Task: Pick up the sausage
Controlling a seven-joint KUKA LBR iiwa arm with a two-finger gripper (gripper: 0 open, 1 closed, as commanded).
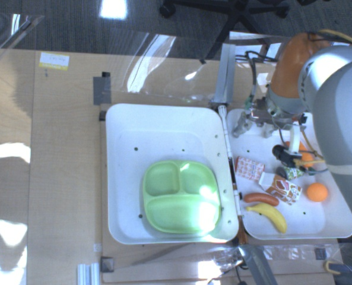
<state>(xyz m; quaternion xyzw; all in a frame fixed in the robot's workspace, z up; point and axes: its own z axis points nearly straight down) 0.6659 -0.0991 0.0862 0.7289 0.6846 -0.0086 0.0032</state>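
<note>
Red-brown glossy sausage [260,198] lies low in the right shallow white bin [342,224], near its left wall and just beside a curved yellow banana [272,216].
The grey metal gripper [254,126] hangs at that bin's far edge, blurred and partly masked by the arm; whether it is spread or closed cannot be told. A red-and-white patterned packet [249,168] lies between them.

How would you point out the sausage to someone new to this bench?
Look in the right bin, the one without the green plate. Near its lower-left corner in the view lies the sausage, just above the banana. It is a short reddish-brown roll, unlike the curved yellow banana and the round orange.
</note>
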